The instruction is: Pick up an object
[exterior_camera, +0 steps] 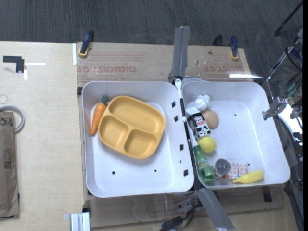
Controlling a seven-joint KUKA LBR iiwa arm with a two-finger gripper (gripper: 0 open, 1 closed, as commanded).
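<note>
Right bin (250, 129): the objects crowd along its left wall, so a pick must work close to that wall: lemon (207, 144), egg (211, 119), banana (249, 177). Left bin (139, 177) holds a tray (131, 127) with a carrot (97, 118) beside it. End effector state cannot be told.

Thin dark rods (288, 20), metallic bracket (276, 107)

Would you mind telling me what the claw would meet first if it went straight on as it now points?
The claw seems to point left in view across the right bin; it would probably meet the brown egg-shaped object first, though height and heading are unclear.
</note>
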